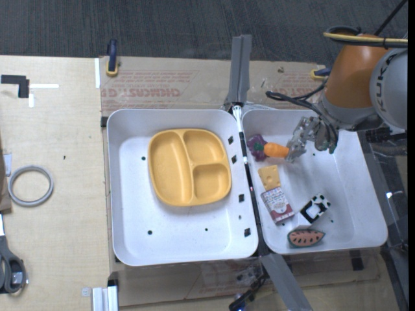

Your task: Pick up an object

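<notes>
Gripper over the right bin's far end, beside the toy carrot.

I see the gripper (302, 146) low in the right bin (363, 193), near its far-left corner, with the toy carrot (275, 150) just off its fingertips toward the bin's left wall (long axis running across the bin, tip toward the gripper). I cannot tell how wide the gripper stands, nor whether it has hold of anything. The carrot touches a purple toy (256, 142).

Bench (52, 251) carries two white bins, left bin (123, 193) beside right bin (363, 193), tape roll (29, 185) far left, cardboard sheet (168, 83) behind.
</notes>
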Tool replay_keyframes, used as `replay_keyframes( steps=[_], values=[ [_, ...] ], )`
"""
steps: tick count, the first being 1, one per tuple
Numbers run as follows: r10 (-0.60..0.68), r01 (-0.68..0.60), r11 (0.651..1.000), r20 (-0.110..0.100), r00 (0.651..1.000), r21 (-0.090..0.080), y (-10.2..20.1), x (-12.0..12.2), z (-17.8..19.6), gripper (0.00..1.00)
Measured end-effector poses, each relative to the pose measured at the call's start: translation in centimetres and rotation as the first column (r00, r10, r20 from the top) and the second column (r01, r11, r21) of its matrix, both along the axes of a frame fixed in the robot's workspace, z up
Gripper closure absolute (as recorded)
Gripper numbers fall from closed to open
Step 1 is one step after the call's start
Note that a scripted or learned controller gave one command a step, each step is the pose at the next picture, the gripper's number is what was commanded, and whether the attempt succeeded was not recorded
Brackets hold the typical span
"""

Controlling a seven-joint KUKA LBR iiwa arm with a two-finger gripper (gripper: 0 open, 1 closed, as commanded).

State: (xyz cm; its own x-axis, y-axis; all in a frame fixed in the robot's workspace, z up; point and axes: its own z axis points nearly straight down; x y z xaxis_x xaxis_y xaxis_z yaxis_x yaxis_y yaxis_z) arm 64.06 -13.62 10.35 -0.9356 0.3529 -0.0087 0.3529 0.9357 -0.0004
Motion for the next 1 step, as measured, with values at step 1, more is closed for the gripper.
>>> replay_keyframes(
  steps=[1],
  values=[
    [-0.076, 0.076, 0.997, -0.002, 0.997, 0.003, 4.68, 1.28, 9.02, 1.00]
  ],
)
